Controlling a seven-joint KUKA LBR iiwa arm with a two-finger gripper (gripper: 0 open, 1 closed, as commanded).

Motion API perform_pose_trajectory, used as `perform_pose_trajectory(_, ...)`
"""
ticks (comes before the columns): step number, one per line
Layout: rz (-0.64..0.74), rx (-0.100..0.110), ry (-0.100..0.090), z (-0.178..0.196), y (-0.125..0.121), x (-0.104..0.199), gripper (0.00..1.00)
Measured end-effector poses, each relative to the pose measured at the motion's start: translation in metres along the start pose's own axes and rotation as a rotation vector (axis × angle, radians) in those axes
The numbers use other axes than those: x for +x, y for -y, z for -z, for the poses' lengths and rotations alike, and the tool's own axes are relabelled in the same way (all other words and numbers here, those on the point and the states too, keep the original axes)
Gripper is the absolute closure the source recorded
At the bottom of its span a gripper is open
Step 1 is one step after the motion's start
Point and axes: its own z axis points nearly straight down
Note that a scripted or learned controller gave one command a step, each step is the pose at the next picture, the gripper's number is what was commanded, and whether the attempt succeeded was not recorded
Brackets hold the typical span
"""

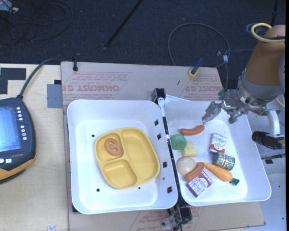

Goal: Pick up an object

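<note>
Reaching in from the right, the grey arm (266, 47) with its orange band is hanging over the far edge of the right bin (260, 186), and its gripper (221, 112) is hovering above bare white floor with the fingers spread apart and nothing between them.

The left bin (79, 129) is carrying a yellow divided tray (135, 150), which looks like rigid moulded plastic: light, but too broad and flat for two fingers, so I judge it a poor choice. A small orange ring (113, 146) is lying in one of its compartments.

The likelier targets are sitting in the right bin. The carrot (218, 172) and the lower sausage (194, 171) are lying crowded near the bin's middle, touching or nearly touching the pale round piece (185, 165); all appear to be light, hard toy food, probably smooth and apt to slip. The purple packet (199, 184) looks flat and hard to pinch. The small tin (224, 160) and the white carton (217, 141) are sitting close together.

The upper sausage (191, 130) is lying alone just below the gripper, well clear of the green ball (178, 141) and yellow piece (190, 151). Being slim and stiff, it is asking for a grip across its middle.
</note>
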Motion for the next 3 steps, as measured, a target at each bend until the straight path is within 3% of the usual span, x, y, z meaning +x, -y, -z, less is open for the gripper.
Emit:
perform_pose_trajectory(1,-0.005,-0.004,0.001,-0.12,0.01,0.016,0.0)
perform_pose_trajectory(2,0.002,-0.004,0.001,-0.142,-0.044,0.036,0.0)
perform_pose_trajectory(3,0.0,-0.001,0.001,-0.141,-0.042,0.026,0.0)
